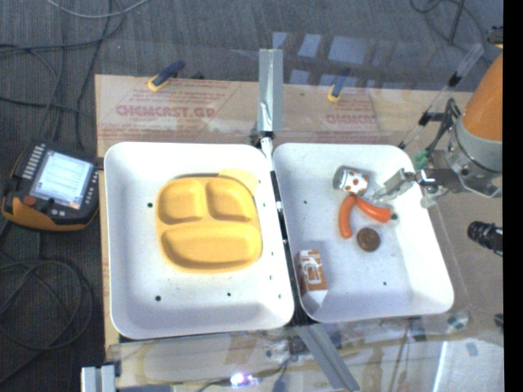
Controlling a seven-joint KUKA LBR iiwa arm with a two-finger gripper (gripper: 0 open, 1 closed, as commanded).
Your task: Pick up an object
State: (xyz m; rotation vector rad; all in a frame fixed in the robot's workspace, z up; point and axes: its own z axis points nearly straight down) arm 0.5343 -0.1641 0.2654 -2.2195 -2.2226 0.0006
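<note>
Gripper (392, 188) (grip state unclear) over right bin (425, 292), beside carrots (359, 211); cardboard (163, 111) reads "CHEMCAST GP".

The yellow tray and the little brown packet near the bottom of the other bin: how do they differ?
The yellow tray is far larger than the brown packet. The tray is plain yellow with three moulded compartments; the packet is flat, brown with a pale label. The tray lies mid-floor in the left bin; the packet sits by the right bin's left wall. Both lie flat, apart from the gripper.

Yellow tray (210, 223), orange carrots (347, 216)
</note>
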